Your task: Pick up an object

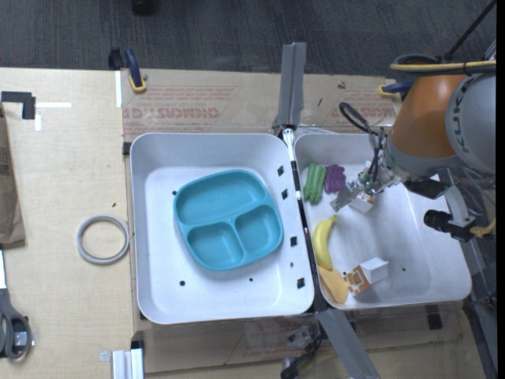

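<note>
The grey arm with its orange band [422, 117] reached in from the right over the right bin [418, 290], and its hand [357, 196] hung low above the bin's upper middle part. Whether the hand was open or closed could not be told, and nothing could be seen held in it. Just left of the hand, near the bin's upper left corner, a green vegetable [315, 182] lay beside a purple bunch of grapes [335, 178], the two touching. Below them a banana [322, 240] lay along the left wall, and at its lower end sat an orange-yellow piece [334, 287]. Close beside that piece, toward the bin's lower middle, rested a small white and brown box [369, 274]. The left bin [158, 290] held a blue divided plate [228, 219] with three compartments. On the bench [63, 172] to the left of the bins lay a grey ring [102, 238], well apart from them.
</note>
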Tool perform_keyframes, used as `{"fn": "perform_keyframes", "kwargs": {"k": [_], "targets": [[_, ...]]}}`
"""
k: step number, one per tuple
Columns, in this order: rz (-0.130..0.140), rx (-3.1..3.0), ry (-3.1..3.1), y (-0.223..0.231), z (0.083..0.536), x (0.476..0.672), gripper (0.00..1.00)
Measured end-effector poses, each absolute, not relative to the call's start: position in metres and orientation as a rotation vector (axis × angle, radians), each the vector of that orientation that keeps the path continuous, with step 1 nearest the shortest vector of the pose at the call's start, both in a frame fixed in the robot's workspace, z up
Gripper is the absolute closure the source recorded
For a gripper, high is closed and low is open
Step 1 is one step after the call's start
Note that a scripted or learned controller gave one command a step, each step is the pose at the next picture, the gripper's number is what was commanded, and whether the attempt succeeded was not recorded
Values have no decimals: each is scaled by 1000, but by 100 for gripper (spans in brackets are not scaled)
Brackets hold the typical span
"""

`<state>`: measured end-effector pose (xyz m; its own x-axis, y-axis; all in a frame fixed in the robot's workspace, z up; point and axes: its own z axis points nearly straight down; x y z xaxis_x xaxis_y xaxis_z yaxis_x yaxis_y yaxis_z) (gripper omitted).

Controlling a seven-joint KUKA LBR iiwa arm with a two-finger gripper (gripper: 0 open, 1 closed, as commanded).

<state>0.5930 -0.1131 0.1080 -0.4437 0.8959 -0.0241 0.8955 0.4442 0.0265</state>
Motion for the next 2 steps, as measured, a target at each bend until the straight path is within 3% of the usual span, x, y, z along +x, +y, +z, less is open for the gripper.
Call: {"fn": "perform_keyframes", "kwargs": {"k": [1, 2], "targets": [[-1, 1597, 2704, -72, 192, 600, 0], [-1, 1317, 2851, -120, 204, 572, 0]]}}
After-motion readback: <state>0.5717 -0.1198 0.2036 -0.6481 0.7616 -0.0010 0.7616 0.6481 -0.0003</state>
